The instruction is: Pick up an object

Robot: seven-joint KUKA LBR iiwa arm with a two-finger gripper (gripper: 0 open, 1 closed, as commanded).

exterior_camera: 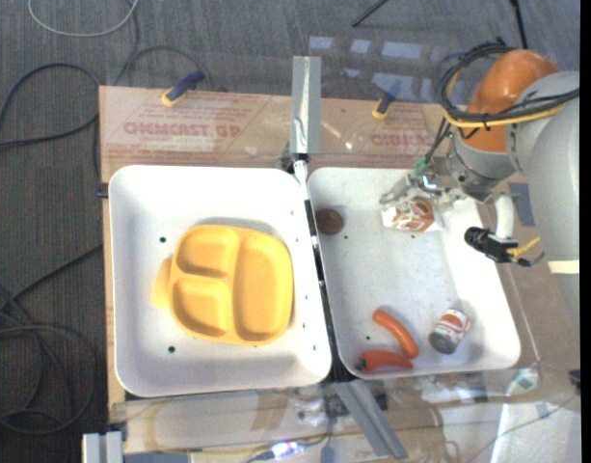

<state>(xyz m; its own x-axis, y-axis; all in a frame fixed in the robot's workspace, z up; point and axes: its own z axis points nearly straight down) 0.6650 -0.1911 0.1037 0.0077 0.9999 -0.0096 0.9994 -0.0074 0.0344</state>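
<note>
Diagonally, hot dog [395,332] (orange).

Left of centre, a yellow sectioned tray [232,283] lies in the left white bin [131,220]. In the right white bin [358,268] are a dark brown disc [330,221], two orange-red sausages [394,331] at the lower edge, a silver can with a red-and-white label [450,329], and a crumpled white-and-red wrapper [411,210] at upper right.

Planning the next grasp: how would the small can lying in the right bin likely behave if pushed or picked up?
The small can lies on its side near the right bin front corner, so a push would probably roll it. It looks rigid and smooth, so fingers might slip on its curved wall. Being small, it is likely light.
</note>
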